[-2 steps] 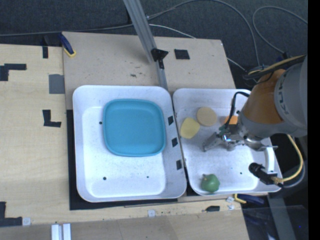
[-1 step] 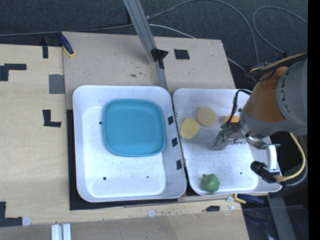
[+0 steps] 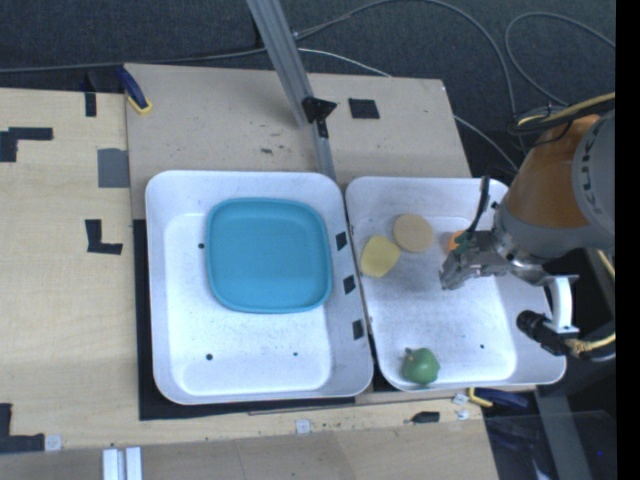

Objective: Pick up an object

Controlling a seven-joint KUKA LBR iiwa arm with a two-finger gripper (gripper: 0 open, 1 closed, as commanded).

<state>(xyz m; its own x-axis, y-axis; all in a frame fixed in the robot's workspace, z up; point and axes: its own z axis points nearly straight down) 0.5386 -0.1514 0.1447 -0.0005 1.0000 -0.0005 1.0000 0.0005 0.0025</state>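
**Over the right bin, arm low among three small objects**

In the right bin (image 3: 500, 363), the fingers (image 3: 455, 273) hang low over bare floor; whether they are spread or closed cannot be told, and nothing shows between them. Just to their left lies a round tan disc (image 3: 413, 233), and beside that a pale yellow lump (image 3: 379, 256), the two almost touching. A green rounded fruit (image 3: 421, 365) sits well apart near the front wall. The left bin (image 3: 170, 298) holds a square blue plate (image 3: 268, 254).
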